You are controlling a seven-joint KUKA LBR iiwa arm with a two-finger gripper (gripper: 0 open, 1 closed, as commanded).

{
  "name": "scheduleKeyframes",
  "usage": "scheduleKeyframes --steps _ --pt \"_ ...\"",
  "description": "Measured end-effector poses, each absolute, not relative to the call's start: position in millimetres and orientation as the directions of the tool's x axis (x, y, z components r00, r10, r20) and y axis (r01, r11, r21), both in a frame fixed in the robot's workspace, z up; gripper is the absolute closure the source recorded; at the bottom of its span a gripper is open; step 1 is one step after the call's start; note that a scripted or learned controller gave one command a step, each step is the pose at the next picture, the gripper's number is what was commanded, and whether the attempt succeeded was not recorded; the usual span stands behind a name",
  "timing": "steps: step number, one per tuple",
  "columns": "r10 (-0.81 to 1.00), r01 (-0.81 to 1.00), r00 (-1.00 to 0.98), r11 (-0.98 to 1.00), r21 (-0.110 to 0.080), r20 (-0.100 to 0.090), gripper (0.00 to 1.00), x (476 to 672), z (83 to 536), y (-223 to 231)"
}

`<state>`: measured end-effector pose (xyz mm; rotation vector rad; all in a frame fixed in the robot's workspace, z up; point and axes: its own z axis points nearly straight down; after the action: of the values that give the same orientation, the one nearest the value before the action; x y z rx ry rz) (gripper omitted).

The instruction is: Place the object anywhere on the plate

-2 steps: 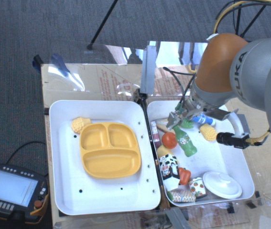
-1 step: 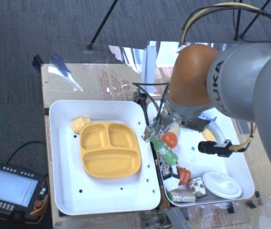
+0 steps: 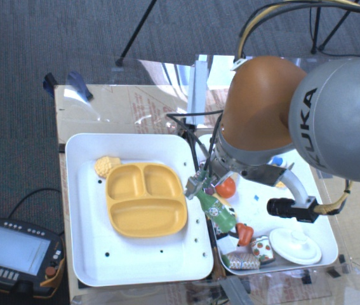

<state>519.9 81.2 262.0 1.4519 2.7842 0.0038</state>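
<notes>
Plate (image 3: 146, 199), yellow and divided in three compartments, lies in the left white bin (image 3: 84, 234), a little toward the bin's right side. Its compartments hold nothing. Just beside its upper left corner sits a small yellow corn-like toy (image 3: 106, 165), touching or almost touching the rim.

The gripper (image 3: 200, 186) hangs over the border between the two bins, just to the right of the plate's right edge. Whether it is wide or narrow, I cannot tell, because the wrist and the cables cover it from above. A green bottle (image 3: 220, 213) lies tilted directly under the gripper, its upper end at the gripper and its lower end pointing down-right into the right bin (image 3: 322, 234). If the bottle is really between the gripper's parts is not clear.

Beside the bottle there is a red-orange round thing (image 3: 226, 187), a small red piece (image 3: 245, 234), a white lid-like dish (image 3: 297, 244) and a small patterned cup (image 3: 262, 249), all in the right bin.
</notes>
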Motion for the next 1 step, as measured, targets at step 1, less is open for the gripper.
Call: scheduleKeyframes --steps 1 --pt "0.709 0.709 -0.705 0.705 -0.001 0.001 1.00 506.9 306.8 132.1"
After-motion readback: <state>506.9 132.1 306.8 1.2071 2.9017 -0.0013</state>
